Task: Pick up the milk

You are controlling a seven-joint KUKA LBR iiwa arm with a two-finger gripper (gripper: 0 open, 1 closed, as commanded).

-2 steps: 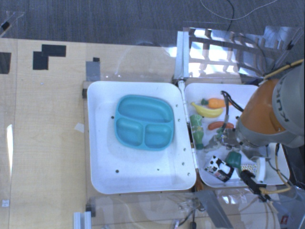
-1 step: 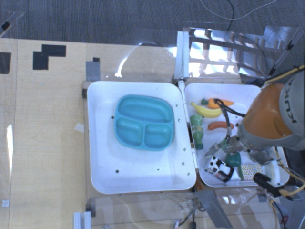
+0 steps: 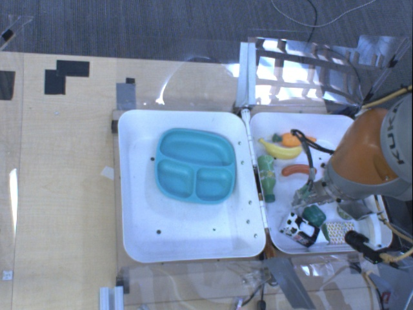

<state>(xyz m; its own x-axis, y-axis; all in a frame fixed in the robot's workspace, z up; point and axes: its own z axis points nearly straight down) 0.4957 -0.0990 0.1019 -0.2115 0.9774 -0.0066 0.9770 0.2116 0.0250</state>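
The milk (image 3: 293, 225) is a small white carton with black cow patches. It lies on its side near the front left corner of the right bin (image 3: 342, 120). A teal-green piece (image 3: 315, 214) sits right against its upper right side. My gripper (image 3: 308, 197) hangs at the end of the grey arm with the orange band (image 3: 364, 154). It is just above and to the right of the milk, close over the teal piece. The arm's bulk hides how the gripper meets the carton.
In the right bin lie a yellow banana (image 3: 281, 148), an orange carrot (image 3: 298, 137), a red sausage (image 3: 295, 170) and a green item (image 3: 266, 176) along the left wall. A blue divided plate (image 3: 195, 165) sits in the left bin (image 3: 139, 192).
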